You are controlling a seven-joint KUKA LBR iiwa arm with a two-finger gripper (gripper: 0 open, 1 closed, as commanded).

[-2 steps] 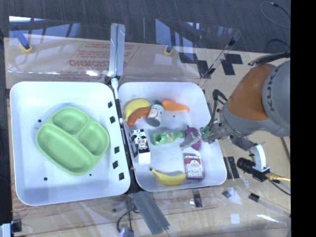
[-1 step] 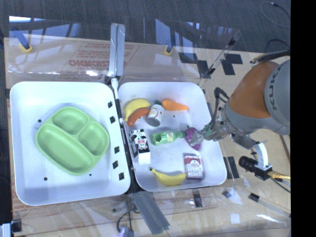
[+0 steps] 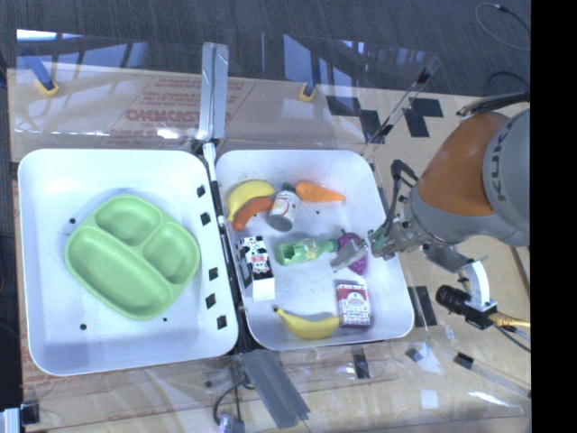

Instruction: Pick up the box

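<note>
We are hovering our gripper (image 3: 353, 253) over the right bin (image 3: 297, 327); how wide it stands we cannot tell. The box (image 3: 352, 304) is lying just below it, ungrasped. Next we are needing a short descent onto it.

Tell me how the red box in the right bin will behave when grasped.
The red box lies flat on the right bin, so it probably won't roll. It looks like small carton, likely light and crushable. The banana lies close beside it and may get nudged.
</note>
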